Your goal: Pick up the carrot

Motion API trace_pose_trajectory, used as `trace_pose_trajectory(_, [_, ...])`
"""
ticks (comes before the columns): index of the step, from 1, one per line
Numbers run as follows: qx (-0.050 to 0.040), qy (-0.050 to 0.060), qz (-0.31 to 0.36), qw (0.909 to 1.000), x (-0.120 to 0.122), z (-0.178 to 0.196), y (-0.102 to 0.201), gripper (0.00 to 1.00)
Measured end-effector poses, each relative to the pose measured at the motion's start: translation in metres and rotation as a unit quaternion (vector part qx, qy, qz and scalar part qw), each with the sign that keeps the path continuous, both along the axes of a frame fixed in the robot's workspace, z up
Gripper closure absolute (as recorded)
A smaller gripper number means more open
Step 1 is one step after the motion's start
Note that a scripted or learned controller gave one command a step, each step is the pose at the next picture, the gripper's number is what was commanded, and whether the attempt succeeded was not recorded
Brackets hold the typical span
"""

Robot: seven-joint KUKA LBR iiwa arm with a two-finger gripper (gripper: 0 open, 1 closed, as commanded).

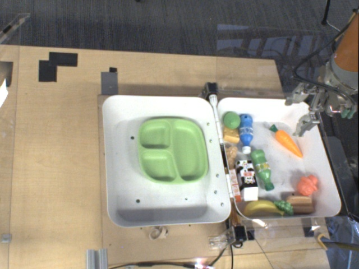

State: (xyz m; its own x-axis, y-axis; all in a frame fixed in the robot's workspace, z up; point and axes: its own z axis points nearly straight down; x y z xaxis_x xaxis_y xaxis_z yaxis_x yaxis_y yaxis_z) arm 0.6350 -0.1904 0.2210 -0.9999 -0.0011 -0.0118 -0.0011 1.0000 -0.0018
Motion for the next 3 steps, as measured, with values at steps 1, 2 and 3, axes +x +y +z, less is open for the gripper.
trace_pose_trajectory(1, [0.0017, 0.010, -0.050, 0.9987, 0.031, -0.131, -0.008, 0.00])
trace_pose_trajectory(2, [-0.0004, -0.001, 0.000, 1.0000, -0.041, -0.132, -0.016, 0.00])
trace_pose_trajectory(3, [-0.0020, -0.008, 0.004, 1.0000, -0.035, -0.117, -0.014, 1.00])
